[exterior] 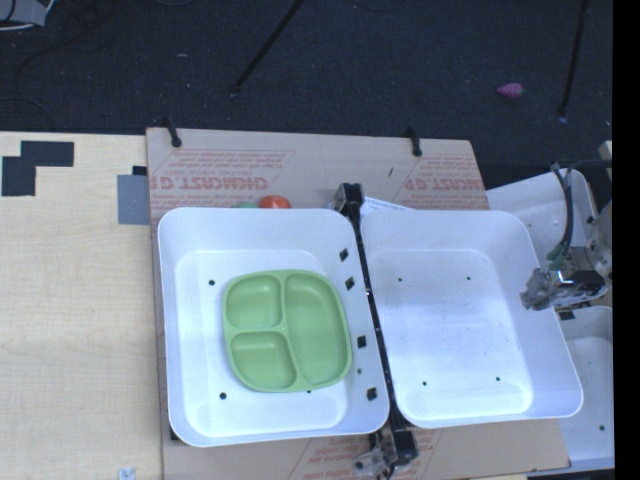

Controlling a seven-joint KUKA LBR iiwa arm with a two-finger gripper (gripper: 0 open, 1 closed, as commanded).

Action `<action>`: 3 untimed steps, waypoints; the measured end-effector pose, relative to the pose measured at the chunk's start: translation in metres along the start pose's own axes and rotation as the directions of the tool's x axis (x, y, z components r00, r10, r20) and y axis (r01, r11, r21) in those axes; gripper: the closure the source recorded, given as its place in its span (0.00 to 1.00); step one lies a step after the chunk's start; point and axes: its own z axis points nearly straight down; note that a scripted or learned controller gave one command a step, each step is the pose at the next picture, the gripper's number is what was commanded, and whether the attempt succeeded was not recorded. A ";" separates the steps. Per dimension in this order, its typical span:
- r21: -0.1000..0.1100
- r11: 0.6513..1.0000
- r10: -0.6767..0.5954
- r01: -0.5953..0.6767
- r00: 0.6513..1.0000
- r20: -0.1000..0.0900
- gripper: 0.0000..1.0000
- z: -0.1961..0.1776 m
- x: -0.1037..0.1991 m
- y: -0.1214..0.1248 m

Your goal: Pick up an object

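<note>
Nearest the camera, the front rims of two shallow white bins sit side by side on a cardboard sheet over a pale wooden surface. In the left bin lies a green divided plate, flat on the bin floor toward the inner wall, with three compartments facing up. It looks like moulded plastic: probably light, stiff and smooth, so likely to slip under a loose pinch. Its thin raised rim, or one of the ridges between compartments, seems the best place to take hold, since the flat body offers no edge to close on. The right bin shows a bare white floor. At that bin's right rim, well apart from the plate, hangs the claw, a small grey metal assembly with cables above it; whether it is spread or pressed together cannot be told here. Farther back, just behind the left bin, a small orange-red object peeks over the rim. Beyond lies dark floor.
</note>
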 end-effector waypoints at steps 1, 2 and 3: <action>0.008 1.000 -0.002 0.002 1.000 -0.005 1.00 0.011 0.054 -0.004; 0.007 1.000 -0.004 0.004 1.000 -0.005 1.00 0.011 0.109 0.004; 0.007 1.000 -0.003 0.003 1.000 -0.005 1.00 0.002 0.159 -0.004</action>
